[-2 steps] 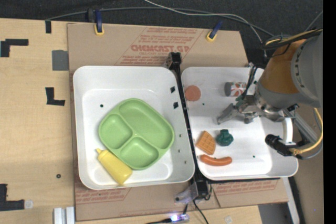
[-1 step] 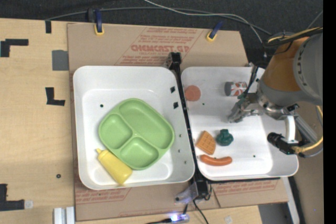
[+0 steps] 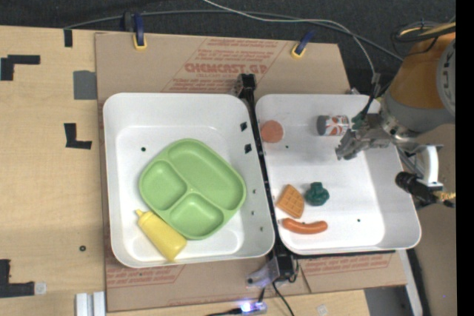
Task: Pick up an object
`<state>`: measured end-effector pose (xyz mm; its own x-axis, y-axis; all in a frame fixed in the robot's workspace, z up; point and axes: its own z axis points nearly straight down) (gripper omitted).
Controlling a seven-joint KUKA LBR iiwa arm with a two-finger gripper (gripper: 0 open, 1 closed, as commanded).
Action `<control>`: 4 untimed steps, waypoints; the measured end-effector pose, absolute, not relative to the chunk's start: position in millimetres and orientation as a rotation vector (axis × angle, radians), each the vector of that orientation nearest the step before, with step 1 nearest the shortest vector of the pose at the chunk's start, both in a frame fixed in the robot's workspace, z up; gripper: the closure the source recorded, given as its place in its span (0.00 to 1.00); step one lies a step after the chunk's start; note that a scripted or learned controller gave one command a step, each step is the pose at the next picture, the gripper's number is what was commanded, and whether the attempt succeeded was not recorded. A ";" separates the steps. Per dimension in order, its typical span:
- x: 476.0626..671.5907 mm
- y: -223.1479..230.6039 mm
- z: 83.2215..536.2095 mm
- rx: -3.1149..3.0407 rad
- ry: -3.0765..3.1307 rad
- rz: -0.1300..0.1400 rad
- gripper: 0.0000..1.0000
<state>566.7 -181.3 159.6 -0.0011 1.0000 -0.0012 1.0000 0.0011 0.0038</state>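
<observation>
Gripper (image 3: 348,148), whose grasp cannot be told from this angle, hangs over the right bin (image 3: 370,229) just beside a small can (image 3: 333,124).

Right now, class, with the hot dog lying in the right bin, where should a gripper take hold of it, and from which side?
Grip the hot dog across its narrow middle, coming straight down from above. It lies flat and long, running left to right near the bin's front wall, so closing across its short width fits best. The waffle sits close behind its left end, so I would avoid that end.
</observation>
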 end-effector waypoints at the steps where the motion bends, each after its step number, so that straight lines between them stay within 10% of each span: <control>1: 570.0 -183.0 223.3 2.215 2.220 0.004 1.00; 2: 570.9 -182.7 275.2 2.216 2.221 0.003 1.00; 4: 603.5 -77.9 242.1 2.217 2.230 -0.002 1.00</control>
